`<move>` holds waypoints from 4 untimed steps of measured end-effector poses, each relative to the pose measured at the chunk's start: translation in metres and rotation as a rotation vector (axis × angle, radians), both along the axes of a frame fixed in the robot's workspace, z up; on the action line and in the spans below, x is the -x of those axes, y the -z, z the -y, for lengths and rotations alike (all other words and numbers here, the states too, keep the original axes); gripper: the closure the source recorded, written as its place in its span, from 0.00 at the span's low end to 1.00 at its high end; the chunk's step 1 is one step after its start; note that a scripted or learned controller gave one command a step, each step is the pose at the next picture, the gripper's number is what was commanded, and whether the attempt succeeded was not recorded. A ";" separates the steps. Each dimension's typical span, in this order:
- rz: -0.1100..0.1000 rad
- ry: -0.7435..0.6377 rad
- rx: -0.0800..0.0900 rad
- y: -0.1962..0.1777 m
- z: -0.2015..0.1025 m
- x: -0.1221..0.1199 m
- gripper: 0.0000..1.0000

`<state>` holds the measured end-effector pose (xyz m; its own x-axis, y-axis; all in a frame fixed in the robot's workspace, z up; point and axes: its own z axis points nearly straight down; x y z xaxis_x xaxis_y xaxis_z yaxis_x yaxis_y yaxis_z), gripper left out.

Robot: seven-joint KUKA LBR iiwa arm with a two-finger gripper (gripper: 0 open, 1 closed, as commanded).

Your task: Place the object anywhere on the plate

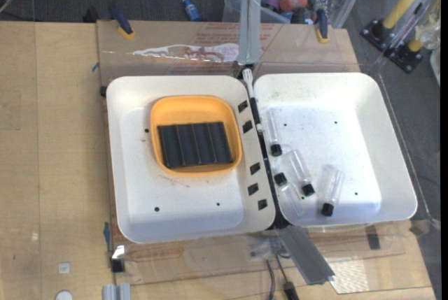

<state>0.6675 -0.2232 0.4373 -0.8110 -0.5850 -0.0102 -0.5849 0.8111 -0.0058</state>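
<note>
The black ribbed block (194,145) lies flat inside the orange plate (196,104) in the left bin (182,218), its long axis running left to right, so the task looks done. Whether the claw is apart or together cannot be told. 3 clear vials (330,183) lie loose in the right bin (350,92), nearer the arm's side

The arm's appearance cannot be told here
</note>
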 end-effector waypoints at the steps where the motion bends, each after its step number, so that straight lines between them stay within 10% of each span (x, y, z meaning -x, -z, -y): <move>1: 0.000 -0.288 0.002 0.000 -0.001 0.000 1.00; 3: -0.001 -0.976 0.007 0.001 -0.002 0.000 1.00; 4: -0.002 -1.113 0.008 0.001 -0.003 0.000 1.00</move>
